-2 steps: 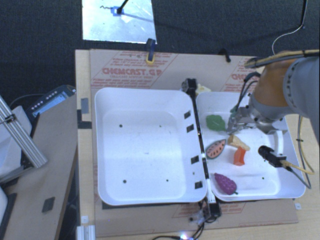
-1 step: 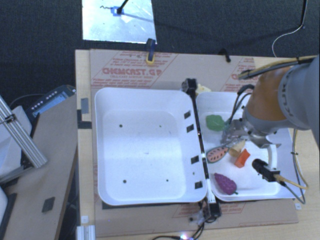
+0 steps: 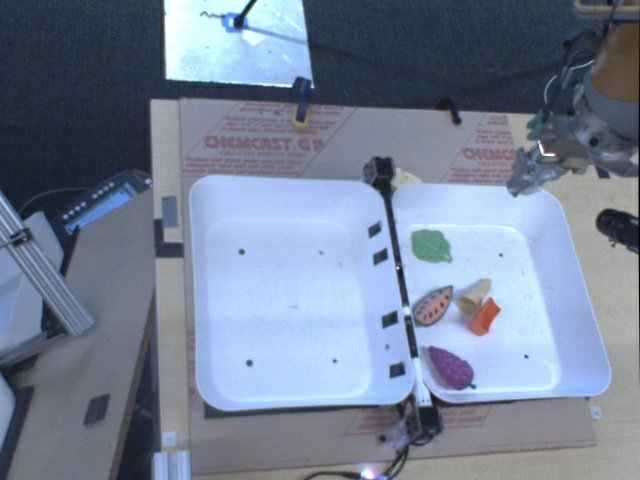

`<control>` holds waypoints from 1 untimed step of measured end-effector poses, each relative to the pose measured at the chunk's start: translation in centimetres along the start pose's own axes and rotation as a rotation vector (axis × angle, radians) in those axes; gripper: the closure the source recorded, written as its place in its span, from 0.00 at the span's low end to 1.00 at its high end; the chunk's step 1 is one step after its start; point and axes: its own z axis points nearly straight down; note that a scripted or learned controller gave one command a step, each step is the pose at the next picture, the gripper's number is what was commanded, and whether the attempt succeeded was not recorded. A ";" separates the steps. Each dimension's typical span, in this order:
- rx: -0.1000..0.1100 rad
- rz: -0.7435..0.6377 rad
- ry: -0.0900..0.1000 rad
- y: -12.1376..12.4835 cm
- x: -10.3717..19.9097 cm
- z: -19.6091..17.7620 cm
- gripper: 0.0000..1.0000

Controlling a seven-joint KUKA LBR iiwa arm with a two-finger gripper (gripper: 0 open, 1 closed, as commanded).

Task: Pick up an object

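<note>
While jaws [image 3: 524, 180] hover, grip state unclear, watermelon slice [image 3: 433, 306] lies diagonal, tip upper-right.

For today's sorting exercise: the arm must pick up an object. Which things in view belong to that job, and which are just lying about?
Belong to the job:
hand
right bin
green leaf-shaped piece
watermelon slice toy
orange piece
cream piece
purple grape bunch toy

Just lying about:
left bin
metal sheet
yellow clamp

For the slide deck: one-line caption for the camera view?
Gripper hovers over the right bin's back corner; green piece, watermelon slice, purple grapes lie inside.
</note>
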 end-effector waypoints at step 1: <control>0.002 -0.003 0.004 -5.3 4.0 -12.2 1.00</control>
